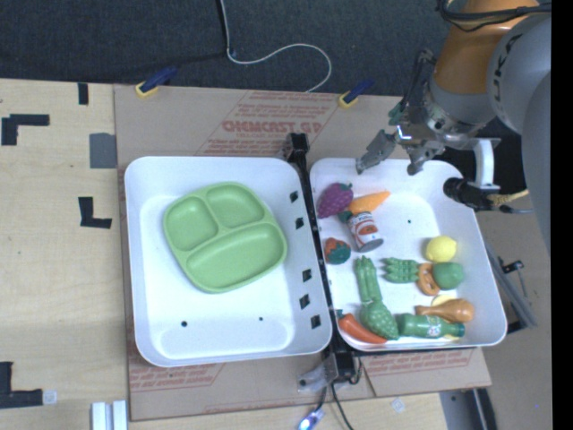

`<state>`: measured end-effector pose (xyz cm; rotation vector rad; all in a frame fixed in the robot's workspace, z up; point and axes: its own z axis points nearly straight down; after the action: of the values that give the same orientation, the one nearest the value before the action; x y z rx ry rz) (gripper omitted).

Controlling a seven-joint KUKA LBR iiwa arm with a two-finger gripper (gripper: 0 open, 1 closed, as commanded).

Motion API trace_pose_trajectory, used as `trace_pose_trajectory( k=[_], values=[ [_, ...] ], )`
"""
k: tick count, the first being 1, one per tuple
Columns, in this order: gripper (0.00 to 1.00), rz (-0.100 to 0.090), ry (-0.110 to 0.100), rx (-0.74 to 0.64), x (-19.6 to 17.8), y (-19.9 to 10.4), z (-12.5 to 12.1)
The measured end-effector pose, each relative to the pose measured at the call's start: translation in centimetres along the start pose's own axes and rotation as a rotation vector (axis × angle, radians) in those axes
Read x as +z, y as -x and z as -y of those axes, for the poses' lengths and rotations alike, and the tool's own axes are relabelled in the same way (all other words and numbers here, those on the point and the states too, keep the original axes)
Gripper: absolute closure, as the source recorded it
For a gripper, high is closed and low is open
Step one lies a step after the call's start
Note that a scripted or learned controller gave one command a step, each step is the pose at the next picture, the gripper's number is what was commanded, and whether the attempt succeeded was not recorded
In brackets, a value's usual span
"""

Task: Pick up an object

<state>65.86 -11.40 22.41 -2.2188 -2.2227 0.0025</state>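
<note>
— Camera view from above the bench: the gripper (392, 155) hangs over the far edge of the right bin (479, 240), its two fingers spread apart with nothing between them. One finger (372, 158) slants down toward the bin's far left corner, the other (419, 158) sits nearer the middle of the far rim.

— So it isn't touching any of the toys?

— No. The closest are the purple grapes (335, 199) and the orange carrot (371, 201), both lying in the bin just nearer the camera than the open fingers. Next to the carrot, a small red-and-white can (365, 229) stands slightly tilted.

— And the rest of that bin?

— A round teal-and-red piece (337, 251) by the left wall, a long green vegetable (367, 280) near the middle, a green leafy piece (403, 270) beside it, a yellow lemon (440, 249) and a green ball (448, 275) toward the right. Along the near wall lie a green bottle (431, 327), a red-orange piece (358, 330) and a brownish one (448, 310).

— What about the other side?

— The left bin (152, 240) holds a green divided plate (226, 236), lying flat and turned at an angle. Both bins rest on a cardboard sheet (260, 124). Above the gripper, the arm's orange band (479, 25) shows at the upper right, and a white cable (269, 56) loops across the dark floor behind.
</note>
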Motion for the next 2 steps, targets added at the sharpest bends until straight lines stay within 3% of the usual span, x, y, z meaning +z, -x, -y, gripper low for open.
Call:
trace_pose_trajectory(
  k=[1, 2],
  values=[
    [0.0, 0.001, 0.018, -0.004, -22.59, -4.43, 3.11],
    [1.0, 0.002, 0.002, -0.001, -22.49, -4.25, 3.08]
  ],
)
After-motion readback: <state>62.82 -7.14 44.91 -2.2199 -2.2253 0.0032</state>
